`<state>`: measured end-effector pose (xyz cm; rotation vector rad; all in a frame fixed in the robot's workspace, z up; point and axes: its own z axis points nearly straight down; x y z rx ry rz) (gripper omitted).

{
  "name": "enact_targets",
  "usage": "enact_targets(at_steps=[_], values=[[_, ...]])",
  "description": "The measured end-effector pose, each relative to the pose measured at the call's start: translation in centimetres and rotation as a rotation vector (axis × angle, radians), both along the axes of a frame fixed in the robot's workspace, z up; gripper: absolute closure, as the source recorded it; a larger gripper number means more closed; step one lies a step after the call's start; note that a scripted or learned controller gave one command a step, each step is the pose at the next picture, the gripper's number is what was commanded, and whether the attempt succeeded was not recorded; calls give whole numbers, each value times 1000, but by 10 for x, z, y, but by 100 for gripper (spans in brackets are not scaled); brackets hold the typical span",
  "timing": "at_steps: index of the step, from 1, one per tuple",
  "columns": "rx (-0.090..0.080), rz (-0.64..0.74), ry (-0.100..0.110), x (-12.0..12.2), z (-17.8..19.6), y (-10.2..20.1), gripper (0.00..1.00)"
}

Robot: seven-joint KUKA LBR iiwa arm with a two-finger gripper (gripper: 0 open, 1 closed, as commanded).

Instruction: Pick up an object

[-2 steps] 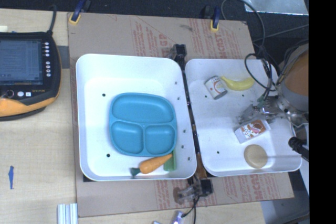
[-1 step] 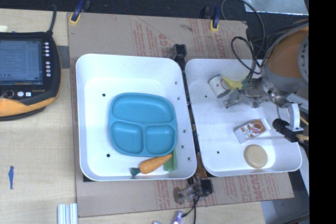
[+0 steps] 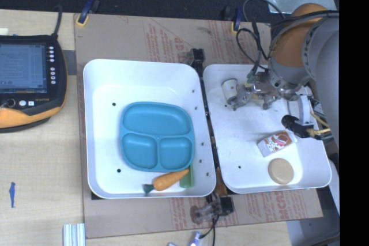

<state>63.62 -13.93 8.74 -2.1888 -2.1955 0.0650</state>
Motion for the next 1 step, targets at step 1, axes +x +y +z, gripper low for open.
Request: enact_targets(at_steps=[1], values=[[7, 4, 16, 5, -4, -12, 0]])
